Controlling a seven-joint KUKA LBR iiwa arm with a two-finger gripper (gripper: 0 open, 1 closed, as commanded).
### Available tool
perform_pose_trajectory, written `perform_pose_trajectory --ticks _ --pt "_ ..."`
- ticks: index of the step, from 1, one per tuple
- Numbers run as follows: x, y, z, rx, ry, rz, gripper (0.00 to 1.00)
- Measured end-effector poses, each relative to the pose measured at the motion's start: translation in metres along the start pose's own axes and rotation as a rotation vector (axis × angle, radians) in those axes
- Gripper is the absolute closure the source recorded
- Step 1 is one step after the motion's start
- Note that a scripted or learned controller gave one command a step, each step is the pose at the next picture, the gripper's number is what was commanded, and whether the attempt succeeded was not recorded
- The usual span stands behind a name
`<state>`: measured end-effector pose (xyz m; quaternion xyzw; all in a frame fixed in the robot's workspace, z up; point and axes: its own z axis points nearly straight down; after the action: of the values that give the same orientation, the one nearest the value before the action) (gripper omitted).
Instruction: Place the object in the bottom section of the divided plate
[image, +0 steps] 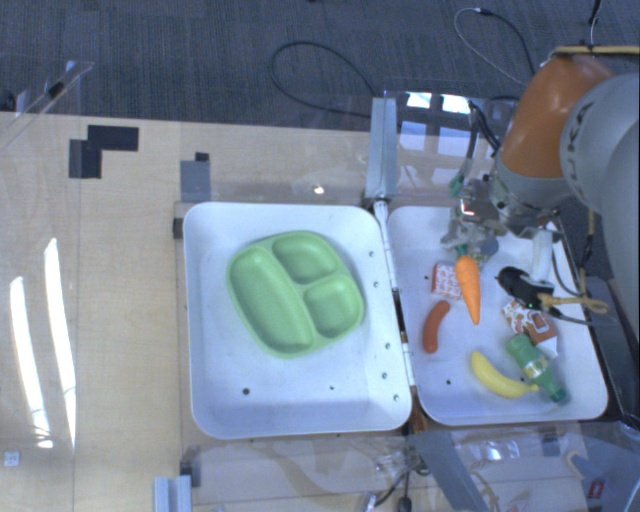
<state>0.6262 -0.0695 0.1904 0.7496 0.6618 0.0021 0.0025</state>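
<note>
A light green divided plate (268, 300) lies in the left bin (300, 400), with nothing in its sections: one large section on the left and two smaller ones on the right. My gripper (468, 238) hangs over the far part of the right bin (440, 395). An orange carrot (469, 289) lies just below it, its thick end close to the gripper tip. Whether the gripper touches the carrot cannot be told from here.
The right bin also holds a red-brown sausage (433, 326), a yellow banana (497, 376), a green bottle (535, 365), a small red and white packet (445, 280) and a brown and white carton (527, 320). A raised divider (395, 300) separates the bins.
</note>
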Motion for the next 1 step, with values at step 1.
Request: perform_pose_trajectory --ticks 1 --pt "0.0714 -0.0626 0.0051 0.003 0.001 0.079 1.00"
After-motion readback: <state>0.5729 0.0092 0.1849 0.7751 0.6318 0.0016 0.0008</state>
